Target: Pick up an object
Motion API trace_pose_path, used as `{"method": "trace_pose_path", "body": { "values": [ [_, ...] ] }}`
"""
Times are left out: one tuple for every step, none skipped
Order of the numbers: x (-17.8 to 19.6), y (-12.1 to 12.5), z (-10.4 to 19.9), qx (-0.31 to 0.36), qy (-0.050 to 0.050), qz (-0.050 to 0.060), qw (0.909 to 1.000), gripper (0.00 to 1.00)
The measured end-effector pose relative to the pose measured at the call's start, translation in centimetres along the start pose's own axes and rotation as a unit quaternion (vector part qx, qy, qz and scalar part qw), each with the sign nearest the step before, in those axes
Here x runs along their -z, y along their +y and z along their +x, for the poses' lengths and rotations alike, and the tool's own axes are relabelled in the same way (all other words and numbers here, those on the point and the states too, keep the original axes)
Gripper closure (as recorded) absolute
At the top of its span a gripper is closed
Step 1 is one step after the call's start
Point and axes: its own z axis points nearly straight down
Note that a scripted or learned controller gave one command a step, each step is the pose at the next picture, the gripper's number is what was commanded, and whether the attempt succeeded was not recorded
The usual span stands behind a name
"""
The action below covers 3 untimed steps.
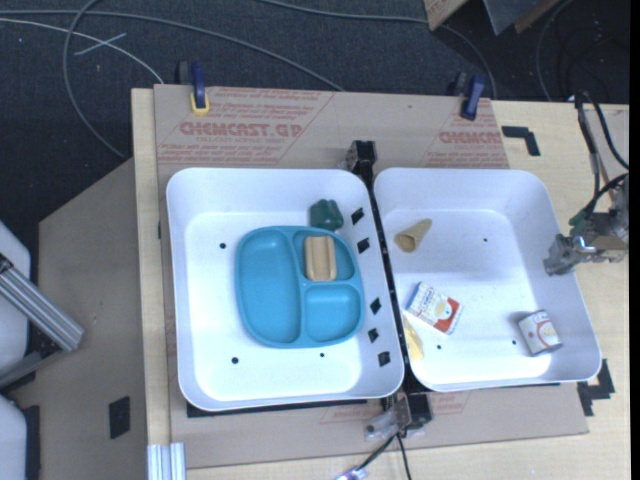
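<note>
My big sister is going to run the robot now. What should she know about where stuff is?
Tool: at the right edge of the right bin, holding nothing that I can see; whether it is open or shut is unclear.
Left bin: blue divided plate with a tan block in its upper right compartment; dark green piece beside the plate.
Right bin: tan cone, small white and red carton, small pale box, yellow strip.
Done: nothing picked up.
Left: grasp any one object.
</note>
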Motion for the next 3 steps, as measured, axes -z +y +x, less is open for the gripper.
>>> {"method": "trace_pose_path", "body": {
  "values": [
    [3.9,0.2,-0.1,0.0,0.0,0.0,1.0,1.0],
    [2.8,0.9,5.4,0.002,0.003,0.004,1.0,1.0],
    [3.3,2.9,10.4,0.003,0.002,0.002,1.0,1.0]
  ]
}}
